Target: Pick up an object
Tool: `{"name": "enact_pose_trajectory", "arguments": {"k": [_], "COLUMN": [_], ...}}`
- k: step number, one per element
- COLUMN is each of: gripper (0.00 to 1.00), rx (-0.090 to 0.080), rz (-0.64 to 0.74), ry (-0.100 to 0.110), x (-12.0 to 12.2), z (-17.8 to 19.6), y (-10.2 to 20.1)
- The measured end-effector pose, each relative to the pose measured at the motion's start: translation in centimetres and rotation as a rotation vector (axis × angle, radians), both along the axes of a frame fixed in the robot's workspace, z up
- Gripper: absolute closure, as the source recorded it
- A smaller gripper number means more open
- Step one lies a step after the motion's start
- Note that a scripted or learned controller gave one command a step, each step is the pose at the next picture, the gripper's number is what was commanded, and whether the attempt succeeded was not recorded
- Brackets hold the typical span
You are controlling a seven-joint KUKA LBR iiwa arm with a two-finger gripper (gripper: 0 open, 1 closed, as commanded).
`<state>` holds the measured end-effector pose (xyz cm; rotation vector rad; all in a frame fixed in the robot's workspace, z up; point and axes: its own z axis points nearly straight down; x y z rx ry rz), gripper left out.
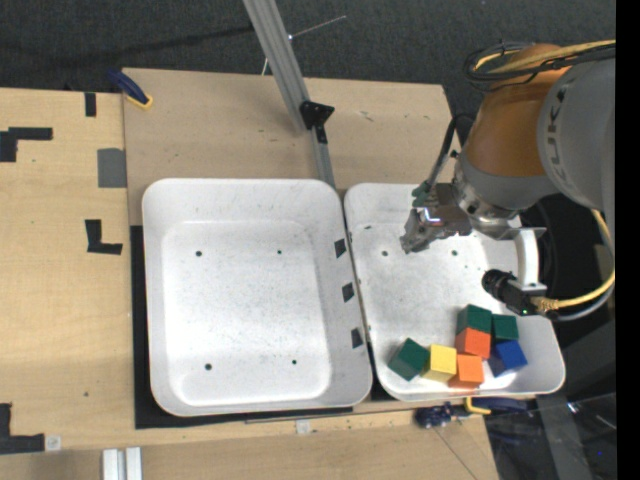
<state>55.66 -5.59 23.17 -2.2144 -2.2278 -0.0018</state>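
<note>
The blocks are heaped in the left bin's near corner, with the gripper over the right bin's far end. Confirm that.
Wrong bin. The camera view shows the blocks heaped in the near corner of the right bin, not the left bin. The gripper does hang over the right bin's far end.
</note>
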Motion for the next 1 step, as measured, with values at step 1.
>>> {"name": "enact_pose_trajectory", "arguments": {"k": [1], "gripper": [1.00], "rx": [0.000], "rz": [0.000], "ry": [0.002], "x": [1.22], "z": [-0.83], "y": [4.97]}}
